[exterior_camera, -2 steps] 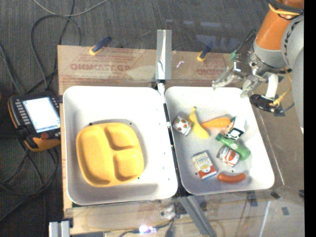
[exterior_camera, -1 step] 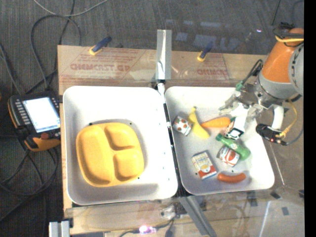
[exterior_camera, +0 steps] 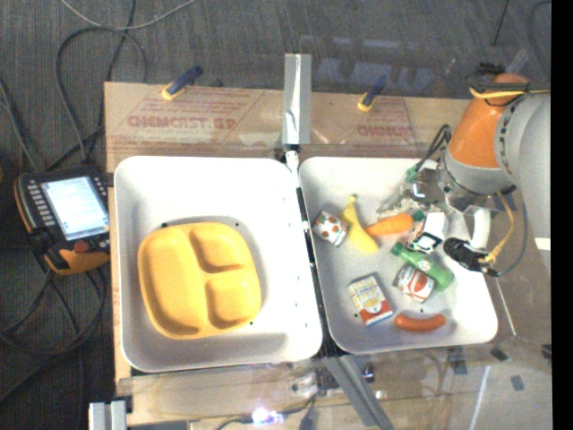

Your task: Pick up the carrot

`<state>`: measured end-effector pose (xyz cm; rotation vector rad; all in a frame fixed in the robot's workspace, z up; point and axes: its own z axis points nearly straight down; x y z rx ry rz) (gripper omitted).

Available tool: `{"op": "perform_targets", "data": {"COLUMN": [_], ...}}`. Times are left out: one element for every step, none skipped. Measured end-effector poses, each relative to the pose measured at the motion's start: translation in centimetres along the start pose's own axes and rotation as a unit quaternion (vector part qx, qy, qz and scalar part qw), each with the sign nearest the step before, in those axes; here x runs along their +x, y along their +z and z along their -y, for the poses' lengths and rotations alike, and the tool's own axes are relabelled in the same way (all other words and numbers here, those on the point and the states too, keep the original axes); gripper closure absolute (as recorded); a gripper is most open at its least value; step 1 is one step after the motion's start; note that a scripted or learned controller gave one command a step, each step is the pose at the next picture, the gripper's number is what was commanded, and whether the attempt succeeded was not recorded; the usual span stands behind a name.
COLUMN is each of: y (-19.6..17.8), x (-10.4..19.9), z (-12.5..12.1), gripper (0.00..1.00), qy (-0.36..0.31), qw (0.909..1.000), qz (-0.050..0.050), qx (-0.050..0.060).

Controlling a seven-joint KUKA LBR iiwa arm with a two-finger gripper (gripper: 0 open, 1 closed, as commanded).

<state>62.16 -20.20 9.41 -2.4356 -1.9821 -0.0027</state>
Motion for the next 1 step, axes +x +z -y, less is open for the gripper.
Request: {"op": "perform_targets", "data": {"y": [0.25], "x": [-0.38], "z": [1.62], "gripper": [0.00], "qy": [-0.008], "qw": [0.9999], "qz": [-0.001], "qx": [-0.008]}}
